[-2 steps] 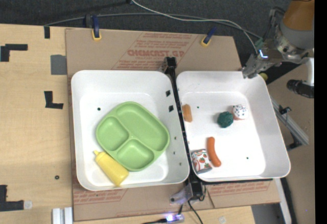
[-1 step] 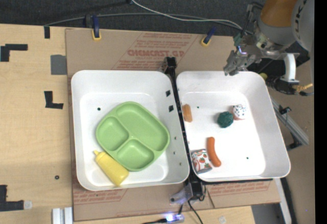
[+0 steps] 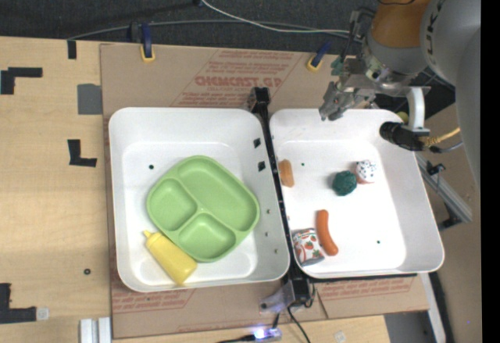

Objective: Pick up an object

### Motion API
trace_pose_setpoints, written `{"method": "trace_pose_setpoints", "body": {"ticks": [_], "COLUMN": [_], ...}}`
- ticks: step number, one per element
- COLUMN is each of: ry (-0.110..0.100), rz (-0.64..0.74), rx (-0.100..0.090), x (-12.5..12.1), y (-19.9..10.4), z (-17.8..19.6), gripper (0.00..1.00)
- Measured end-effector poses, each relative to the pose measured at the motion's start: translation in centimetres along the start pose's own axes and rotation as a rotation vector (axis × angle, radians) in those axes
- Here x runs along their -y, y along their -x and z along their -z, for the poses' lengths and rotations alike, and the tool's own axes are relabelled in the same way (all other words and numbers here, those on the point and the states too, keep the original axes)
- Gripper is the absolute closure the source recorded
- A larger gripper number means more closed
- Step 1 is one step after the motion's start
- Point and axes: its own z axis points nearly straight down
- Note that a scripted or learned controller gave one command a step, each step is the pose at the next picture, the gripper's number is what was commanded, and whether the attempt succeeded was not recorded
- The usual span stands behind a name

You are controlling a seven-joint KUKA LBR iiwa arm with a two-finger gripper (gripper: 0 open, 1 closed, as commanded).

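Gripper (image 3: 334, 110) poised over the far rim of the right bin (image 3: 406, 255), fingers a little apart, clamped on nothing. Inside that bin: green ball (image 3: 344, 183) mid-floor, dice (image 3: 366, 171) touching it, 2 sausages (image 3: 326, 231) (image 3: 287, 173), small carton (image 3: 306, 245).

My arm (image 3: 457, 17): grey shell, orange dome band, black cables looped over it; dark metal gripper (image 3: 337, 108), detail perhaps blurred.
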Motion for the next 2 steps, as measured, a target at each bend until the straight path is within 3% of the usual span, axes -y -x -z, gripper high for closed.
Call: {"method": "trace_pose_setpoints", "body": {"ticks": [1, 2], "ry": [0.001, -0.001], "rz": [0.0, 0.002], "rx": [0.001, -0.001], "x": [-1.0, -0.3], "y": [-4.7, -10.8], "z": [-0.9, -1.5], "gripper": [1.0, 1.0]}}
